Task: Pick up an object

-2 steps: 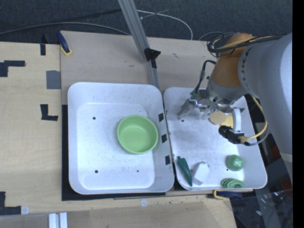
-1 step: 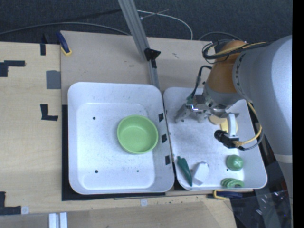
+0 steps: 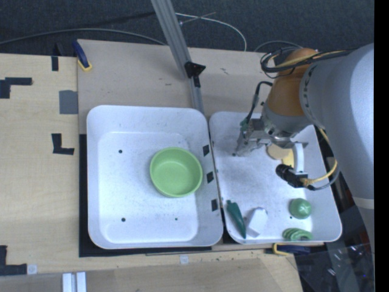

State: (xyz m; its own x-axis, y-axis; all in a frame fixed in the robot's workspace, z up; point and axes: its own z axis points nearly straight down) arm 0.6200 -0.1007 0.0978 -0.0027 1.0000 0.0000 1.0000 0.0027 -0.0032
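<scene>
My gripper [image 3: 242, 146] hangs over the upper left part of the right bin [image 3: 261, 181], above bare white floor, with nothing visible in it. Loose objects lie along that bin's near edge: a dark green tool-like piece [image 3: 236, 218], a small white block [image 3: 257, 220], a green ball [image 3: 299, 208] and a flat green ringed piece [image 3: 296, 234]. A tan round piece [image 3: 280, 151] is partly hidden under the wrist. A light green bowl [image 3: 176, 172] sits upright in the middle of the left bin [image 3: 109, 163].
The grey arm with its orange band [image 3: 292, 96] covers the right bin's far right corner. A slanted metal pole [image 3: 176, 35] rises behind the bins. A black and yellow cable [image 3: 304, 178] loops over the right bin's right side.
</scene>
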